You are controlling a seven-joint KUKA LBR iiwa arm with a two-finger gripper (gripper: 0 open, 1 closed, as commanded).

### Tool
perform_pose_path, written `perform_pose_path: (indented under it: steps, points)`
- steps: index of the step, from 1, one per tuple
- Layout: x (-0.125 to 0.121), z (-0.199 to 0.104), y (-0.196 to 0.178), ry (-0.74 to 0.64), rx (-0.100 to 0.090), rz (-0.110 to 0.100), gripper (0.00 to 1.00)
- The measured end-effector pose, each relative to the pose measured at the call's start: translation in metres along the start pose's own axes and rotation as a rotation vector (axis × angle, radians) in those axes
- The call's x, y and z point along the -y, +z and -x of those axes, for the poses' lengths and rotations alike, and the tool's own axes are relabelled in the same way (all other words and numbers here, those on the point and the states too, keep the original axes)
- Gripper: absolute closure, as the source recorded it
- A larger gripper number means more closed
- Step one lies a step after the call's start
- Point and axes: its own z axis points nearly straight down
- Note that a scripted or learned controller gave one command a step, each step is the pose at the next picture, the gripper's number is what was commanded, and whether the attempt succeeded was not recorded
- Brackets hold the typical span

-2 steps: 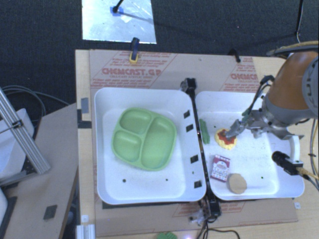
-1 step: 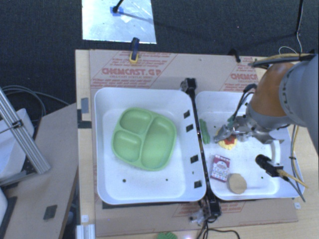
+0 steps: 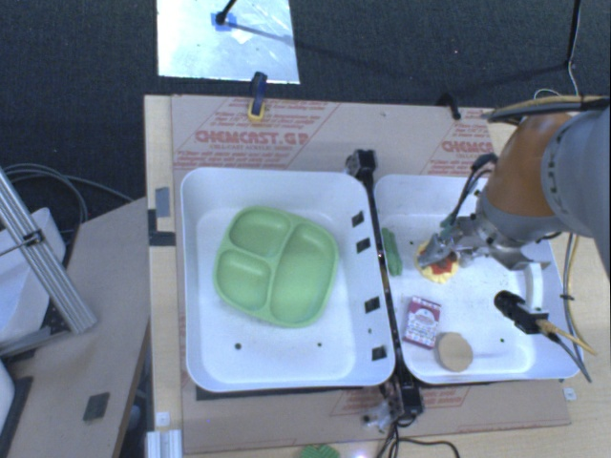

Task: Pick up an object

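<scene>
Two shallow white bins sit side by side on the table [image 3: 162, 284]. The left bin [image 3: 205, 351] holds one thing: a pale green plate [image 3: 277, 265] divided into three compartments, lying flat near the bin's middle. The right bin [image 3: 496, 356] holds four loose things. A slim green stick-like object [image 3: 390, 252] lies along the bin's left wall. A small red and white packet [image 3: 423, 322] lies flat toward the near left part of the bin; it carries print, but that is too small to read. Just beside it, nearer the front edge, rests a round tan disc [image 3: 454, 351]. The fourth is a small red and yellow object [image 3: 439, 271] in the upper middle of the bin, its shape hard to make out because the tool partly covers it.

Under both bins lies a brown sheet [image 3: 248, 132] printed in red with "CHEMCAST GP", readable behind the left bin and repeated, partly hidden, behind the right one. One yellow clamp [image 3: 256, 98] grips the sheet's far edge.

The tool [image 3: 438, 253] is down in the right bin, directly over the red and yellow object and touching or nearly touching it. Whether its fingers are apart or together I cannot tell, nor whether the object sits between them.
</scene>
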Motion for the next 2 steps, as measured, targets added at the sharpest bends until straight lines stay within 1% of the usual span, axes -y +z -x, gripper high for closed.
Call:
perform_pose_path:
  steps: [1,2]
  points:
    - [-0.0456,-0.0545,-0.1208,-0.007,-0.001,0.013,1.0]
    - [-0.0412,-0.0502,-0.1127,0.0,0.0,-0.002,0.0]
